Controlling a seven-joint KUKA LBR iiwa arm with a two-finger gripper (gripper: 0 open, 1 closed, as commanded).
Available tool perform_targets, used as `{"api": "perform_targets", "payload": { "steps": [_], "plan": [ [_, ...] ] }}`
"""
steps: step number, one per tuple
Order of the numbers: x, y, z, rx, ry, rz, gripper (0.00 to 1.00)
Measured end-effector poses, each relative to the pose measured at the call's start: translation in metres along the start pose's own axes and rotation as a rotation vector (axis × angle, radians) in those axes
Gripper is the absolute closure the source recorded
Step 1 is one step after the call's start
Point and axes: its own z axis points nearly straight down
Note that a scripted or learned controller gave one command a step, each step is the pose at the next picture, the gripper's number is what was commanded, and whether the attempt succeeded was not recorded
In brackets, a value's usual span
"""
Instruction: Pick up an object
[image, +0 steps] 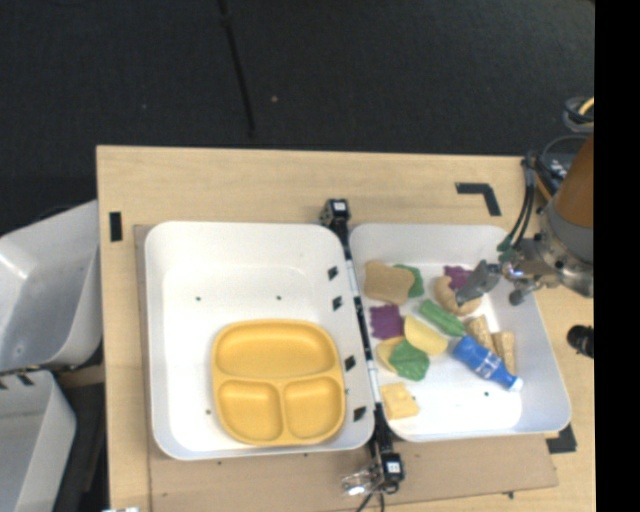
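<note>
The right bin (520, 410) holds several toy food pieces. Among them are a tan bread slice (387, 282), a purple block (385, 322), a green pod (440, 318), a yellow piece (426, 338), a leafy green piece (408, 359), a blue bottle (485, 362) and a tan cracker (400, 402). My gripper (498, 286) reaches in from the right over the bin's upper right part, near a second purple piece (458, 274) and a tan lump (443, 292). Its fingers are spread open and nothing shows between them.
The left bin (200, 260) holds a yellow divided plate (279, 382) in its lower half. A black clip (335, 211) and a ridge with black tabs separate the two bins. Two tan sticks (495, 340) lie near the bottle. The wooden bench (250, 180) surrounds the bins.
</note>
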Motion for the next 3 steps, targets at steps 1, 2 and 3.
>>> {"api": "perform_targets", "payload": {
  "steps": [1,2,3],
  "plan": [
    [0.086,-0.017,0.117,0.011,0.006,-0.007,0.0],
    [0.08,-0.061,0.137,0.004,0.001,0.002,0.0],
    [0.079,-0.058,0.126,-0.001,0.0,0.012,1.0]
  ]
}}
